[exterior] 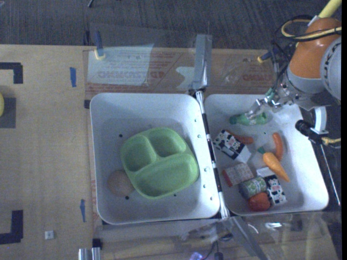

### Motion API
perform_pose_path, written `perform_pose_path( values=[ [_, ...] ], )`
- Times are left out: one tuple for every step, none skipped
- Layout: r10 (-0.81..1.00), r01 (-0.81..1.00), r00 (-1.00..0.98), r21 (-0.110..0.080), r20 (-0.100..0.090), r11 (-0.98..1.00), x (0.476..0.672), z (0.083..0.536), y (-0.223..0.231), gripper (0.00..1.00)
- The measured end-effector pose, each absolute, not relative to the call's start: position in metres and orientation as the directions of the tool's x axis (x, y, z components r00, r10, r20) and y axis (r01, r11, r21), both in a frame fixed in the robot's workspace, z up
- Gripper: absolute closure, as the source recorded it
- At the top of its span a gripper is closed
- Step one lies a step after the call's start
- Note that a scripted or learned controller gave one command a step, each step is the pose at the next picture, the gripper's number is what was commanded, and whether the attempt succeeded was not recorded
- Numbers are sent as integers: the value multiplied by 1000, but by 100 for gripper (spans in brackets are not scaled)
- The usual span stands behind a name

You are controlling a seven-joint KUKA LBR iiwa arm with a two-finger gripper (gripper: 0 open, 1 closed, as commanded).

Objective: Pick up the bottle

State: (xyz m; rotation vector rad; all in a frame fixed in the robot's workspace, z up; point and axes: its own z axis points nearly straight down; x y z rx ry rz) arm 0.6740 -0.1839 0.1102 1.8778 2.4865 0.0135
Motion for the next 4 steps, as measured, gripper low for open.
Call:
perform_pose_path(
  values=[
    [961, 961, -275, 31, -17, 276, 677, 123, -183, 100],
    [961, 961, -275, 30, -16, 275, 676, 123, -183, 0],
    [961, 961, -275, 36, -20, 276, 678, 135, -183, 100],
    [961, 961, -275, 35, -19, 276, 678, 135, -183, 0]
  ],
)
